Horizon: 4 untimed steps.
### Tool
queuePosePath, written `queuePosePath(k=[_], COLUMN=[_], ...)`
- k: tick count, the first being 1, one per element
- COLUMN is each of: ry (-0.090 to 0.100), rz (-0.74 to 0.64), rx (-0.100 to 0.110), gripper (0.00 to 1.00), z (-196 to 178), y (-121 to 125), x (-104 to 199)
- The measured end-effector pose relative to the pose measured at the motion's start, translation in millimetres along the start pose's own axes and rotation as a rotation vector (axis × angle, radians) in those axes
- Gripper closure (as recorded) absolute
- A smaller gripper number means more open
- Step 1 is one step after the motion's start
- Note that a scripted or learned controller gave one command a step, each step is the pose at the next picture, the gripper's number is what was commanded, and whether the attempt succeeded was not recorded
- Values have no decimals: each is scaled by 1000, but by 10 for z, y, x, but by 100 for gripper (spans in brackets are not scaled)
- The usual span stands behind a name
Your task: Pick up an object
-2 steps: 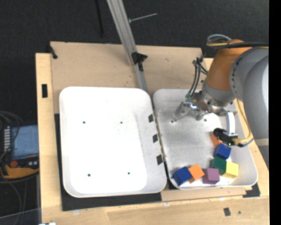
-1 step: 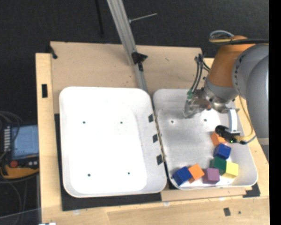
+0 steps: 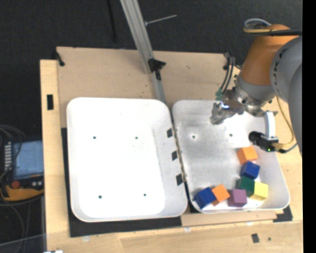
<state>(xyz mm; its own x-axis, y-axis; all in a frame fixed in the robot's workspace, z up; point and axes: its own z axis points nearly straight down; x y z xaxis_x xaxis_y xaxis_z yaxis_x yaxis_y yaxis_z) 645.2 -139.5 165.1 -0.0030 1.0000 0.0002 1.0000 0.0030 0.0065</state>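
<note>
Grey claw (image 3: 219,115) over right white bin (image 3: 200,141), grip state unclear; approach step. Next: descend toward small orange cube (image 3: 247,154).

Two white bins (image 3: 118,107), seven coloured blocks (image 3: 247,154), one arm (image 3: 266,57)

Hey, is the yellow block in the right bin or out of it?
In. The yellow block sits inside the right bin, near its lower right corner, beside the green block and purple block.
</note>
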Motion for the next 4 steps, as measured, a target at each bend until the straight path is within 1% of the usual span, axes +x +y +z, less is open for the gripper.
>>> queuePosePath(k=[1, 2, 3, 4], ry=[-1, 1, -1, 3], rz=[2, -1, -2, -5], rx=[0, 3, 7, 6], gripper=[100, 100, 100, 100], z=[-470, -579, -521, -608], y=[-5, 5, -203, -270], x=[-72, -71, 381, 939])
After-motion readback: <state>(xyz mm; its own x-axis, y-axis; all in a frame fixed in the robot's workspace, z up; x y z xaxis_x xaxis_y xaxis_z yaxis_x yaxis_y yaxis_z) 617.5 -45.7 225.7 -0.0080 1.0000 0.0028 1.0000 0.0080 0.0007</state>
